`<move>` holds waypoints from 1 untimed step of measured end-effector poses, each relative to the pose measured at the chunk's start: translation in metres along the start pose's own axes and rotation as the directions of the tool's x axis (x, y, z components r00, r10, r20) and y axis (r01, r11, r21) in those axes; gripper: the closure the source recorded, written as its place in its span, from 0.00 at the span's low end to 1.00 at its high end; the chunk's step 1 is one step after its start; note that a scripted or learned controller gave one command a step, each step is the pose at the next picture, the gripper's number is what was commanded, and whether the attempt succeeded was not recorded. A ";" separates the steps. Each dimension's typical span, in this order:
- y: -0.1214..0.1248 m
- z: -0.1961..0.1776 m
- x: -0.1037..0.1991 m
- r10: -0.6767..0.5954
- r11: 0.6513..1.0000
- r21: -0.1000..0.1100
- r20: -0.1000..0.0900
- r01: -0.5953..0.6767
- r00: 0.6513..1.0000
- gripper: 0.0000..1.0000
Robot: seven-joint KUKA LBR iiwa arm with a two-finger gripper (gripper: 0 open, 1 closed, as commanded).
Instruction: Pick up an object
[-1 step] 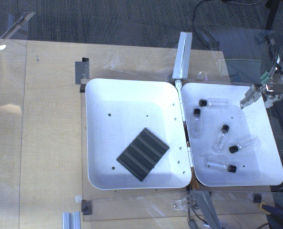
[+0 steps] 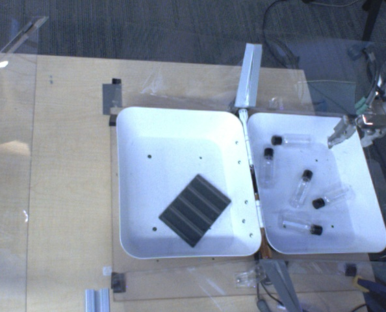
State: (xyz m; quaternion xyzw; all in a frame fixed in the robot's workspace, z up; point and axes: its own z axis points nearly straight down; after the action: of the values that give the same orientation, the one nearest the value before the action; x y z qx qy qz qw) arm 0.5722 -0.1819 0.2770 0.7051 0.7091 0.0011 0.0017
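Five small clear vials with black caps lie loose in the right bin [image 2: 368,239]: one near the back wall [image 2: 290,140], one by the left wall [image 2: 269,163], one in the middle [image 2: 301,187], one to its right [image 2: 329,198], and one near the front [image 2: 301,226]. All lie on their sides, pointing different ways, none touching another. The gripper [image 2: 344,132] hangs over the back right corner of that bin, above the rim, nothing visibly in it; from here I cannot tell how far apart its tips are. The left bin [image 2: 131,174] holds a dark ribbed pad [image 2: 195,210], flat and turned on the diagonal. Judgement: the reach has not yet committed to a target. The back vial is nearest, but it sits close to the wall. The middle vial has more room around it. Vials roll, so close across the body, square to its long axis, and come straight down. A slanted approach would likely nudge it away.
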 end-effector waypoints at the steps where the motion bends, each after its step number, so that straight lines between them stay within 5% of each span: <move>1: 0.030 0.123 -0.022 -0.156 0.988 0.001 -0.001 0.156 0.988 0.00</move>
State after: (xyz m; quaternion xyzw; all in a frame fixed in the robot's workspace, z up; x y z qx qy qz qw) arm 0.6030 -0.2034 0.1543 0.6476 0.7620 0.0008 0.0011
